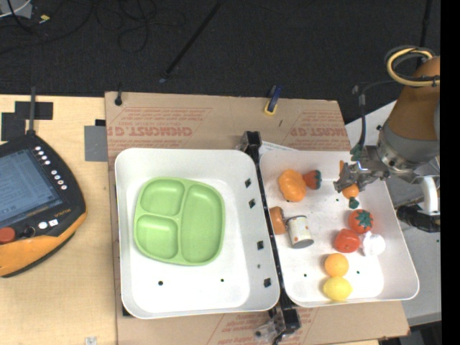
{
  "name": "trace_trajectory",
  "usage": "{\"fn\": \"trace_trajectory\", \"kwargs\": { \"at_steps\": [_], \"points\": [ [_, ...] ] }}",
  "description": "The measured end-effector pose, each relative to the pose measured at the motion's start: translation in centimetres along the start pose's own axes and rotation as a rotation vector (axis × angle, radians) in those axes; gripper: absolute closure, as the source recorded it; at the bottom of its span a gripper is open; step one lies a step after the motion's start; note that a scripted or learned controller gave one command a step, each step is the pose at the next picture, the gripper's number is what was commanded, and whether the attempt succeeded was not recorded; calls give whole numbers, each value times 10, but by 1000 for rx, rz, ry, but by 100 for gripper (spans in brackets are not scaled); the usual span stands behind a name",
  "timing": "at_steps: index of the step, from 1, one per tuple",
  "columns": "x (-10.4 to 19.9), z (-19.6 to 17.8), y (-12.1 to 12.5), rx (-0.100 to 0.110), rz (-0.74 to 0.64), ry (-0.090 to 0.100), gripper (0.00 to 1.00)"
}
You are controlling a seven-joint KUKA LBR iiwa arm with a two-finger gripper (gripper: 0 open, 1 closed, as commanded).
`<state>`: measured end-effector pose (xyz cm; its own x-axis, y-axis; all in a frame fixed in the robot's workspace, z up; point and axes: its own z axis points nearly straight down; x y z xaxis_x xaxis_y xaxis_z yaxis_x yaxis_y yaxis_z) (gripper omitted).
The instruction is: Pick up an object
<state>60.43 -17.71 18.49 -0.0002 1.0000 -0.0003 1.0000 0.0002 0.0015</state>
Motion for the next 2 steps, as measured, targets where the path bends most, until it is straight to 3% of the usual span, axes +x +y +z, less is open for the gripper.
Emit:
{"fn": "trace_trajectory", "kwargs": {
  "at_steps": [1,2],
  "points": [
    [-2,-45,0,-1,0,0,100],
    [41,-36,-39,8,-2,3,100]
  ]
}}
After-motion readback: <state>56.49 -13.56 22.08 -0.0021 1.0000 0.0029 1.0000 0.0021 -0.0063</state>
